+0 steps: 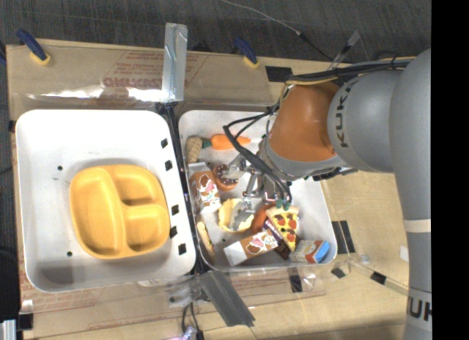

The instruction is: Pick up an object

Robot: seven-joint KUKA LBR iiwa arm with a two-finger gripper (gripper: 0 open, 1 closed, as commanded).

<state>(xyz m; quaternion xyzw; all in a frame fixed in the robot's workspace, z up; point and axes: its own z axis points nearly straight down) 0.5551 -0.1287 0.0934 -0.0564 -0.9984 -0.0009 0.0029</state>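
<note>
The right bin (321, 198) holds a heap of toy food: a carrot (223, 141), a chocolate donut (225, 175), a brown packet (205, 188), a yellow piece (233, 214), a pizza slice (283, 225) and a small carton (253, 245). My gripper (256, 190) reaches down into the middle of the heap, just above the yellow piece and beside the donut. Its metal fingers (249, 185) are among the items; whether anything sits between them is hidden by the wrist and the clutter.
A yellow divided tray (117, 209) lies in the left bin (44, 141). The grey arm with its orange band (308, 122) covers the right bin's upper right part. A blue-and-red box (315, 250) lies at the right bin's front corner. Cables run over the back edge.
</note>
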